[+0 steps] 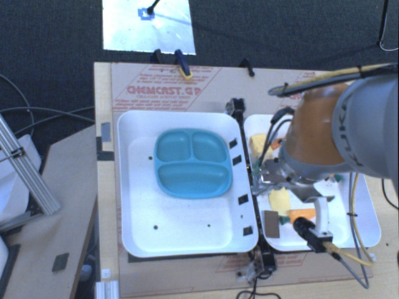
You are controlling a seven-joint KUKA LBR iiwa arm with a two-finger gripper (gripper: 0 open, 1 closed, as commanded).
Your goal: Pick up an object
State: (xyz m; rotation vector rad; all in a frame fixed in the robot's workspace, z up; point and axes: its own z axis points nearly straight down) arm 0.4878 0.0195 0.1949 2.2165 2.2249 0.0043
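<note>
Camera view: arm [324, 129] hides right bin [368, 229] contents.

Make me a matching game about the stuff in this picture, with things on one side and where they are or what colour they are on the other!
Things:
1. divided plate
2. orange piece
3. robot arm
4. shiny square sheet

Colour or place:
A. lies on the dark floor beyond the bench
B. light blue, in the left bin
C. reaches over the right bin
D. lies near the front of the right bin

Right pairs: 1-B, 2-D, 3-C, 4-A
</note>
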